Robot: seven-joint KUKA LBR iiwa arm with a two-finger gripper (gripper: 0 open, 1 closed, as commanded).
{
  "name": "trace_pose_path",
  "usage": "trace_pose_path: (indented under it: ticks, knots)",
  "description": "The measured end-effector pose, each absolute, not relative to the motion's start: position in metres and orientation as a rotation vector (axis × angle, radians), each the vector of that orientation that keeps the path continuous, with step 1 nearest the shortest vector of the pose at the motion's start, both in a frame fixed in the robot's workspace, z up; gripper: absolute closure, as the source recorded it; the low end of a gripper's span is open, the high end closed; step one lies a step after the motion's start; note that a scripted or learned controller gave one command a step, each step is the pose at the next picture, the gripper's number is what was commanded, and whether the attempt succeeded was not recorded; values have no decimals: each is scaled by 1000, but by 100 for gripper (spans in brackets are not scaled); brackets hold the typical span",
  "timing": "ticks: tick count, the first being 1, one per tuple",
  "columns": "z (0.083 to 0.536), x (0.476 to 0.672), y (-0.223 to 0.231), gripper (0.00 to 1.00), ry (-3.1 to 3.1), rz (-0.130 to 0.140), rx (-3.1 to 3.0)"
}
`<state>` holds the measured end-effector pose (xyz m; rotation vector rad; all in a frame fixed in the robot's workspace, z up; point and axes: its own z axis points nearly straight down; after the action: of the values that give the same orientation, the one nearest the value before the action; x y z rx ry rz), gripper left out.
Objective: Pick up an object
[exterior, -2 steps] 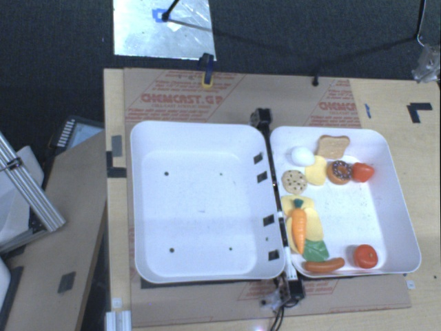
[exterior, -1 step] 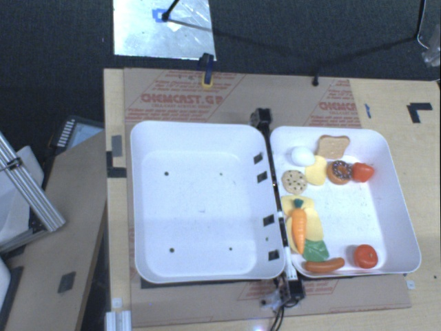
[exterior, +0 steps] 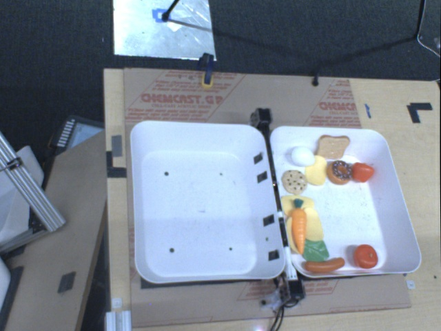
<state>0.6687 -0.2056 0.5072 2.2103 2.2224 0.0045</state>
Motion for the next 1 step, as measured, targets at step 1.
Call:
trace_pose_path:
  ticks: [1]
  knots:
    - [526, 635, -184, 100, 2225, 5, 2213]
